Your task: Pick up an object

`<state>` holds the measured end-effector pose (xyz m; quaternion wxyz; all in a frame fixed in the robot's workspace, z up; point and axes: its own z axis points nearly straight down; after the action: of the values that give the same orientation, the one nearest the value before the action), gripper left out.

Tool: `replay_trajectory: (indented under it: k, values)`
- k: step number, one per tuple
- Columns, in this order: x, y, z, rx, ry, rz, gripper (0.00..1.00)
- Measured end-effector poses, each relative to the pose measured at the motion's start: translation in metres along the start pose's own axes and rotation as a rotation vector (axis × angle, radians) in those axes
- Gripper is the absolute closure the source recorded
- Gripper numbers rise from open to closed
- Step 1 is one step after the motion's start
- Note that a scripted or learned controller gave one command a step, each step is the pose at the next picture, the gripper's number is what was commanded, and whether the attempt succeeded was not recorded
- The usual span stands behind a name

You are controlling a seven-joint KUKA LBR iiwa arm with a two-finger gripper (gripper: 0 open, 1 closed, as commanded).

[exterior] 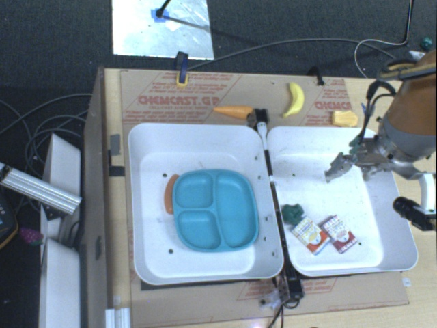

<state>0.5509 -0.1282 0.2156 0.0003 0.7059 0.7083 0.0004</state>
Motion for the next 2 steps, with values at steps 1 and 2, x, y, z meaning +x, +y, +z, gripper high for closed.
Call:
replay_trajectory:
  k: [1, 2]
  values:
    - [-0.002, -0.065, 0.061, 0.001, 0.000, 0.003, 0.00]
    - [0.042, -0.061, 0.125, -0.012, -0.004, 0.004, 0.00]
